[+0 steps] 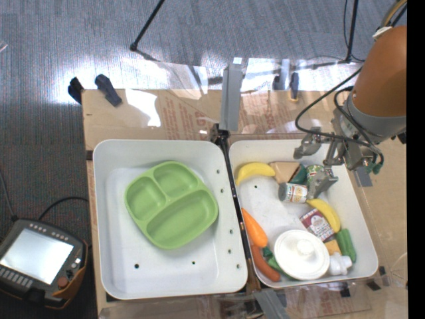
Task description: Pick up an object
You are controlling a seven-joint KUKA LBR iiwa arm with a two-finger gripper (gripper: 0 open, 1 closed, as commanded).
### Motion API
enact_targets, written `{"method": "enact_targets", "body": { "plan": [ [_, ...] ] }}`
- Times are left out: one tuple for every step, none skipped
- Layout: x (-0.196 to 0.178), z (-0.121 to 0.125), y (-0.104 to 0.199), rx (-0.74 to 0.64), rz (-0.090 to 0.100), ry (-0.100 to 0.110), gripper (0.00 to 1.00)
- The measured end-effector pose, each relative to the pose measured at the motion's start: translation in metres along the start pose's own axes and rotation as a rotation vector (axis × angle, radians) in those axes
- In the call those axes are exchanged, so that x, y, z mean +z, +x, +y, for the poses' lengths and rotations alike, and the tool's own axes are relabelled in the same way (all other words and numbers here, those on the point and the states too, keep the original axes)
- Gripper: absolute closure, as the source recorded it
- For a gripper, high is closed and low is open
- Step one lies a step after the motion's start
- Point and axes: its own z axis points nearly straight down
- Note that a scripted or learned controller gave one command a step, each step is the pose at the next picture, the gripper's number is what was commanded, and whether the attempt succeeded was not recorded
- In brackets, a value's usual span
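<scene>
My gripper (323,178) hangs low over the upper part of the right bin (369,244), below the grey wrist and its orange band. It is just right of a small jar (293,193) lying on its side, and partly covers a green item (304,174). Around it lie a yellow banana (255,171), a tan wedge (285,171), a second banana (326,212) and a red-brown packet (317,225). I see nothing lifted off the bin floor.
The right bin also holds a white round lid (302,252), two carrots (254,228) (266,266), green pods (346,244) and a white bottle (340,264). A green divided plate (171,203) lies in the left bin (109,178). A handheld controller (40,258) sits at lower left.
</scene>
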Motion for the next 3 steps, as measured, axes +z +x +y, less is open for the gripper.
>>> {"method": "enact_targets", "body": {
  "plan": [
    [0.115,-0.026,-0.009,-0.086,0.011,-0.004,0.0],
    [0.188,0.015,-0.069,-0.142,-0.005,0.004,0.0],
    [0.191,-0.031,-0.07,-0.32,-0.003,0.0,0.0]
  ]
}}
